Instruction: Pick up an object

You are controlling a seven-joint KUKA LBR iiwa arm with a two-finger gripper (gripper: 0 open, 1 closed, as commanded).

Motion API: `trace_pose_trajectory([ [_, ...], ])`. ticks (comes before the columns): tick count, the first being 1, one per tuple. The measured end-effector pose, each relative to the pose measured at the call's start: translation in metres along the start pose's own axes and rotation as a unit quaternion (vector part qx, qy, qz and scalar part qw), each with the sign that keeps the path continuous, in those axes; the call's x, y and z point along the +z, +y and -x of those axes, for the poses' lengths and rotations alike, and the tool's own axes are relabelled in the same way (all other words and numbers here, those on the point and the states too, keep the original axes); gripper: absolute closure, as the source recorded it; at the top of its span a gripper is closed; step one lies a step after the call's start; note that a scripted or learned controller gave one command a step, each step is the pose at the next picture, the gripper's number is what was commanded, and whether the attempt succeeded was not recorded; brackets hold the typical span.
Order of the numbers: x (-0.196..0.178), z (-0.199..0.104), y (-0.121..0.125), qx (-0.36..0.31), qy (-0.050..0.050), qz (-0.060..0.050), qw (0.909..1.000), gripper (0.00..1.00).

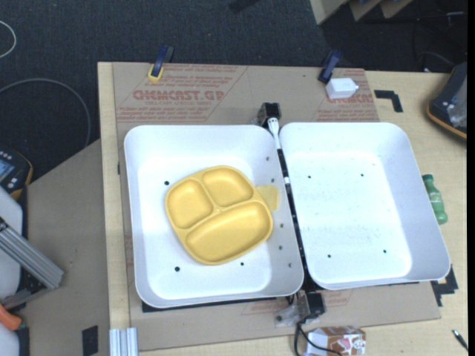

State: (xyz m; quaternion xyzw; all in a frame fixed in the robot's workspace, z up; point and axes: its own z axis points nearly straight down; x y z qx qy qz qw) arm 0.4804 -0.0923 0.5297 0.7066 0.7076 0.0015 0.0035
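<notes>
The yellow tray (218, 215) lies flat in the left bin (148, 265), near the middle and turned slightly askew. It has three compartments — two small ones toward the far side, one long one toward the near side. A small yellow piece (269, 196) shows at its right edge, touching or tucked under the rim; which of the two cannot be told.

The right bin (415, 199) sits just beside the left one, their inner walls meeting along a dark strip (285, 180).

Both bins rest on a brown board (223, 95). Red print on the board reads "CHEMCAST GP" behind the left bin; a second red print behind the right bin is partly covered by a white block (341, 89) and is not legible. A yellow clamp (159, 64) and a blue clamp (329, 66) grip the far edge of the board.

A green item (434, 197) lies at the right bin's outer wall. A small brown packet (343, 341) with wires sits at the near edge of the board — its label is too small to read.

The state of the gripper cannot be told.
</notes>
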Motion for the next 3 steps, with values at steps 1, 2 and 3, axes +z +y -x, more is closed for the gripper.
trace_pose_trajectory([
  [1, 0.128, -0.006, -0.003, 0.001, 0.002, -0.011, 0.9999, 1.0],
  [2, 0.196, -0.115, 0.032, -0.005, 0.003, -0.008, 0.9999, 1.0],
  [3, 0.14, -0.153, 0.012, -0.002, 0.002, 0.0, 1.0, 1.0],
])
